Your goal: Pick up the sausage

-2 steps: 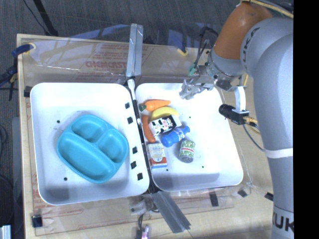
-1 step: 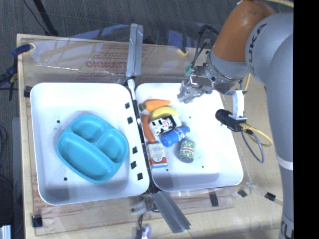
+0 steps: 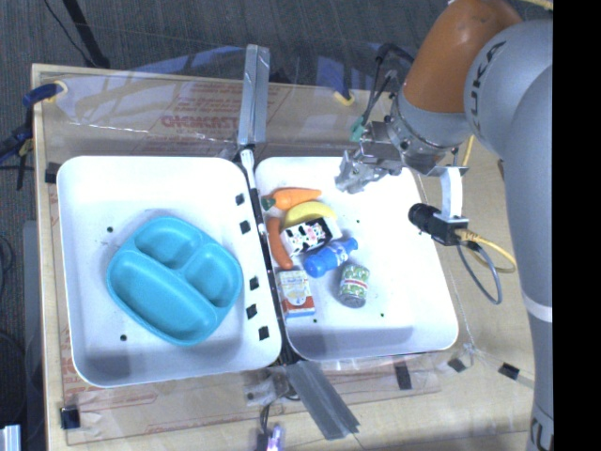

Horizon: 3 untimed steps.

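Sausage lying in the right bin; gripper above that bin's far edge.

Nearest, a small can (image 3: pixel 353 285) and blue bottle (image 3: pixel 328 256); the sausage (image 3: pixel 278 242) lies along the right bin (image 3: pixel 413 322)'s left wall; farther, the gripper (image 3: pixel 355 176) hangs apart from it; whether clenched or released, I cannot tell.

A blue three-compartment plastic plate (image 3: pixel 176 277) is lying in the left white bin (image 3: pixel 84 186). In the right white bin (image 3: pixel 413 322), an orange carrot (image 3: pixel 296 196) is sitting at twelve o'clock of a yellow banana (image 3: pixel 308 213), a blue bottle (image 3: pixel 328 256) is lying beside a green can (image 3: pixel 353 285), and a small carton (image 3: pixel 294 294) is resting at seven o'clock.
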{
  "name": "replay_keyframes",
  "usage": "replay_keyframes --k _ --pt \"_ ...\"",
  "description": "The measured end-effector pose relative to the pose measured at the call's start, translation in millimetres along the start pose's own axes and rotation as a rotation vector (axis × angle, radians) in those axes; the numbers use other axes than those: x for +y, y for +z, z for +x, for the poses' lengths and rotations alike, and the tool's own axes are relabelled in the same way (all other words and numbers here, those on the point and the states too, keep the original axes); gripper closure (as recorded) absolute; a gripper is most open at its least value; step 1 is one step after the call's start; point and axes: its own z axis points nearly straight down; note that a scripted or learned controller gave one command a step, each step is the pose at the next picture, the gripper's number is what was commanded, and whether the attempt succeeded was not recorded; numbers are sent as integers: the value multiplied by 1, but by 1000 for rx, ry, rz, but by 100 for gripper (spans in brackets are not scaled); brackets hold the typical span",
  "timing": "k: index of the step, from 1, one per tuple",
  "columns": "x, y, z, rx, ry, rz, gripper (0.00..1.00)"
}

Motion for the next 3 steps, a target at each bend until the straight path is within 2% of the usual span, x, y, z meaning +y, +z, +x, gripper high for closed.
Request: replay_keyframes --k 3 --pt "2 -18 2 0 -19 23 100"
